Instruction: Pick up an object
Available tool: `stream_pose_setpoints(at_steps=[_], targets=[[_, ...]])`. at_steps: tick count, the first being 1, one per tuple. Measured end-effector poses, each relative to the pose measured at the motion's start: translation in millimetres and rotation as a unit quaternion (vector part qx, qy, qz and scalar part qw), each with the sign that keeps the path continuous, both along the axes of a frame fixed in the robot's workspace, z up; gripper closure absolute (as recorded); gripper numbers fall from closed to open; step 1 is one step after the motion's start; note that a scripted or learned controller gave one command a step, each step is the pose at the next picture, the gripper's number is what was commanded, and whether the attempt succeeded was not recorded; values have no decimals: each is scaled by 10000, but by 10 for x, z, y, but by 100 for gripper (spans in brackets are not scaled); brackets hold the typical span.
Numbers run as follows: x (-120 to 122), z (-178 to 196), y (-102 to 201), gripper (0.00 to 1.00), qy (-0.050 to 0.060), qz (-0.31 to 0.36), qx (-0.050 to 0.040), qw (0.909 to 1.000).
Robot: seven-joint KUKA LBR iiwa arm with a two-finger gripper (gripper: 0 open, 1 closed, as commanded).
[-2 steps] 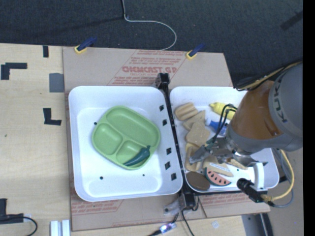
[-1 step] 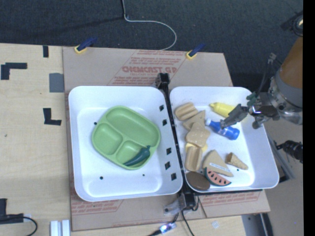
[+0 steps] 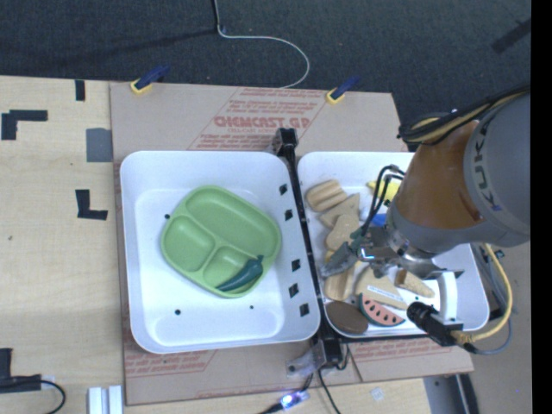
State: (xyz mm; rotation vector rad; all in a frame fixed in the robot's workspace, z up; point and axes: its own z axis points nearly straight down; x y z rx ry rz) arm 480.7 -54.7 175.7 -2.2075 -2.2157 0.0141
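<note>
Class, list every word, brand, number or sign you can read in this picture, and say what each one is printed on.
"CHEMGRATE" in red on the cardboard sheet under the bins; this reading is uncertain, since the print is blurred.
Smaller red lines below it: too blurred to read.
"KU", the start of a brand name, on the grey arm.
Black angular marks on the bench: shapes, not letters.

Arm [image 3: 483, 175] enters from the right edge of the view, grey casing uppermost, and slants down and left across the right-hand bin [image 3: 345, 159]. Orange band [image 3: 435, 188] sits directly below the grey section, over that bin's right half. Wrist assembly beneath it is metallic with cabling attached. Gripper [image 3: 355, 255] hangs low over the bin's centre-left, close to the bin's contents. Finger state cannot be determined.
</note>
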Motion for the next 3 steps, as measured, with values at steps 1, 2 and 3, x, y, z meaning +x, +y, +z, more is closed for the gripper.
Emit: stream_pose_setpoints(at_steps=[1,2,3], targets=[[21,80,-31,0,-64,-15,-15,10000],[48,1997,377,0,-167,18,-10,9999],[32,3689,-139,0,-175,-28,-32,9998]])
